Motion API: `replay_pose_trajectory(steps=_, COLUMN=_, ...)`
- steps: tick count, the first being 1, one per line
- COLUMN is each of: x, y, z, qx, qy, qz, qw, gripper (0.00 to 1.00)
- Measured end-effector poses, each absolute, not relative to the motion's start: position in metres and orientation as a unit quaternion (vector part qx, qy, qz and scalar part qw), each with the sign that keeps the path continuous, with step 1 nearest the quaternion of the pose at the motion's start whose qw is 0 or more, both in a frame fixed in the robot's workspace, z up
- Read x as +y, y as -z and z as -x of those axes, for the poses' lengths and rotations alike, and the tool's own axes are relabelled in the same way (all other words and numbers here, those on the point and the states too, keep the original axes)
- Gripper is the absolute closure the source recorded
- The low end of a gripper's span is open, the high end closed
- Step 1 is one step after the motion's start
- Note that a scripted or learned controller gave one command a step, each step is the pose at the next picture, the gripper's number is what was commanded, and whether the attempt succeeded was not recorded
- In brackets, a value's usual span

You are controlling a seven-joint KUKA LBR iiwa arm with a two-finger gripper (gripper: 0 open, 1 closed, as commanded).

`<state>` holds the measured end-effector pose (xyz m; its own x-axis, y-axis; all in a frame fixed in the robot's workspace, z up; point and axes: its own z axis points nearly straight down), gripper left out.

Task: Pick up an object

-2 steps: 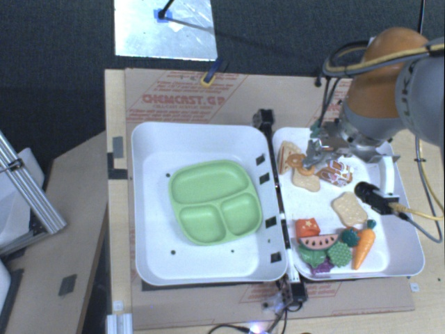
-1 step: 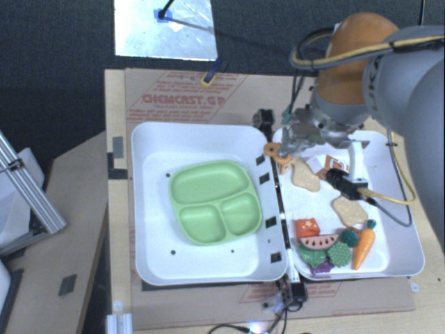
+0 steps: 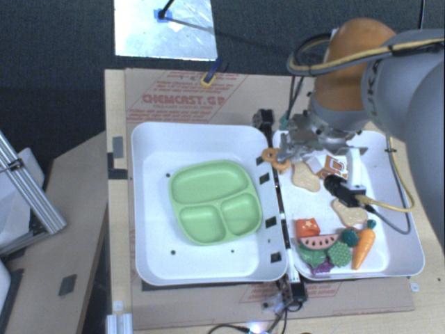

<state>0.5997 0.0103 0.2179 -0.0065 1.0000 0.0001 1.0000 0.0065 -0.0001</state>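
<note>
The gripper (image 3: 300, 147) hangs low over the far left corner of the right white bin (image 3: 400, 252); whether it is apart or together I cannot tell. A tan pretzel-shaped toy (image 3: 277, 158) lies just beside it. The green three-compartment plastic tray (image 3: 212, 201) sits in the left white bin (image 3: 149, 186).

Bins (image 3: 149, 207): you face smooth, glossy white plastic.
Green tray (image 3: 212, 202): matt plastic.
Bench (image 3: 181, 96): matt, printed cardboard.
</note>
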Motion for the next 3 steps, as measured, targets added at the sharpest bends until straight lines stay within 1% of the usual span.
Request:
replay_pose_trajectory(steps=1, x=0.018, y=-0.216, z=-0.609, qx=-0.709, qy=0.0008, qz=0.705, qw=-0.001, gripper=1.0)
replay_pose_trajectory(steps=2, x=0.011, y=-0.235, z=-0.61, qx=-0.708, qy=0.0012, qz=0.706, qw=-0.001, gripper=1.0)
replay_pose_trajectory(steps=3, x=0.022, y=-0.228, z=-0.604, qx=-0.709, qy=0.0002, qz=0.705, qw=0.0, gripper=1.0)
